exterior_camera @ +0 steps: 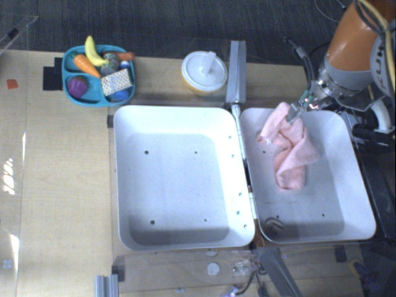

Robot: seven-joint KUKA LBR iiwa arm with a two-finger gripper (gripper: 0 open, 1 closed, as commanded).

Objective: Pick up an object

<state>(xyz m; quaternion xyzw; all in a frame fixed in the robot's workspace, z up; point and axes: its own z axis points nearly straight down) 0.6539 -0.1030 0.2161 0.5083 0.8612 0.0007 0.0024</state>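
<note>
A pink cloth (289, 148) lies crumpled in the right bin (352, 197), toward its back left. Its upper end is drawn up into a peak at the bin's back edge. My gripper (297, 112) reaches in from the right with its fingers pinched on that peak, so it is shut on the cloth. Most of the cloth still rests on the bin floor. The orange band of the arm (352, 39) is above and to the right.
A small dark object (274, 226) sits in the right bin's front left corner. The left bin (179, 178) is alongside. Behind the bins stand a white lidded bowl (204, 72) and a blue tray of toy food (99, 74).
</note>
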